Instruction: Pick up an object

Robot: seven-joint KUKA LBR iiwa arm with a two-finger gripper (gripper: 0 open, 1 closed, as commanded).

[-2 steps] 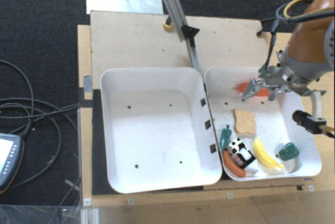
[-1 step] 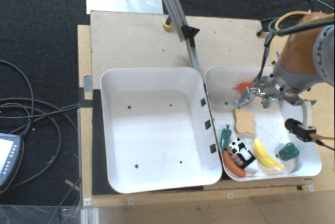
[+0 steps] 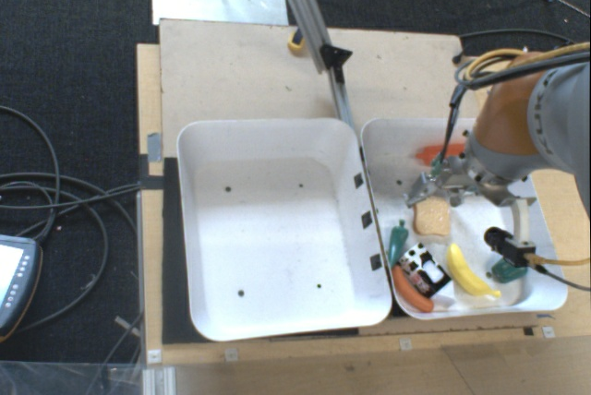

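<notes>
Two shallow white plastic bins sit side by side on a pale board bench. The left bin (image 3: 268,227) has a smooth floor with a few small dark dots. The right bin (image 3: 383,149) holds a cluster of small toys toward its near edge. A grey arm with an orange band reaches in from the right, and its metal gripper (image 3: 427,190) hangs low over the middle of the right bin; whether it is open or closed cannot be told from this angle.

Just below the gripper, touching or nearly touching it, lies a tan, rough-looking square like a slice of toast (image 3: 432,219). An orange carrot-like piece (image 3: 432,153) lies behind the gripper, toward the bin's far edge. Near the front edge lie a smooth curved yellow banana (image 3: 469,273), a black-and-white block (image 3: 427,269), a red sausage shape (image 3: 411,289), and a slim green piece (image 3: 397,242). A teal piece (image 3: 508,271) sits by the right wall.
</notes>
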